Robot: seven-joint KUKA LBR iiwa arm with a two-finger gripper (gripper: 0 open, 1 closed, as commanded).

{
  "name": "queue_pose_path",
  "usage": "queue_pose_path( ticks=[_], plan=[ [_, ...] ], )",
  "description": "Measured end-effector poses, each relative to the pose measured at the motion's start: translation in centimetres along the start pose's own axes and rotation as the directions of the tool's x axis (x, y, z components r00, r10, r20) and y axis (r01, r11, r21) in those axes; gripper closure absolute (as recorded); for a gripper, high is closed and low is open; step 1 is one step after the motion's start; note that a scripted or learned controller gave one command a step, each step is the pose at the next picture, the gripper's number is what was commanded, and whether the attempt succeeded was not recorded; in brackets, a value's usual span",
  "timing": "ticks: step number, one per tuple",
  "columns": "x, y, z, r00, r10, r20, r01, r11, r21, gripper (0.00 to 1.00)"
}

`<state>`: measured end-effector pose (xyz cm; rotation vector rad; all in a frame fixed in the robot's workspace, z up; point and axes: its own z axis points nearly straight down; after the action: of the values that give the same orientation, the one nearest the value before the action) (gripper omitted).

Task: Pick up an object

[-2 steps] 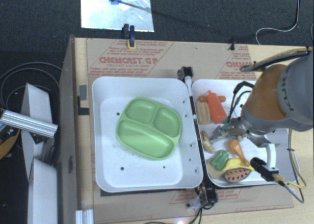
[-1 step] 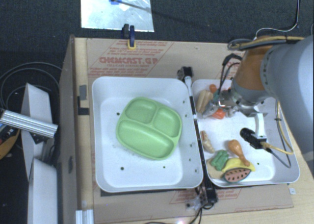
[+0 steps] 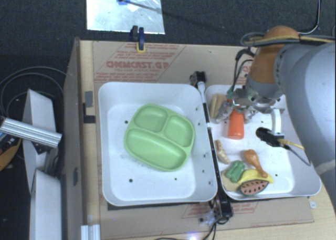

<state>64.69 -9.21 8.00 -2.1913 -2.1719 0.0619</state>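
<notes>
Across the right white bin (image 3: pixel 299 184) we judge the upright orange bottle (image 3: pixel 236 125) sits just below our gripper (image 3: pixel 239 105), long axis pointing up into it, though its grip state stays unclear.

Cardboard (image 3: pixel 152 58), far edge behind the left bin: we read red printed letters, "CHEMCAST GP", though the last letters are uncertain.
Cardboard, smaller red lines above and below that word: print is there, too small for us to read.
Cardboard, near edge under the bins: we see more red print, partly covered and illegible.
Other things: we find no readable text, numbers or labels.
</notes>
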Motion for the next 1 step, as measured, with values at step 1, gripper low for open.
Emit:
queue_pose_path(
  ticks=[1],
  plan=[
    [-0.19, -0.05, -1.16, 1.0, -0.003, 0.004, 0.003, 1.0, -0.007, 1.0]
  ],
)
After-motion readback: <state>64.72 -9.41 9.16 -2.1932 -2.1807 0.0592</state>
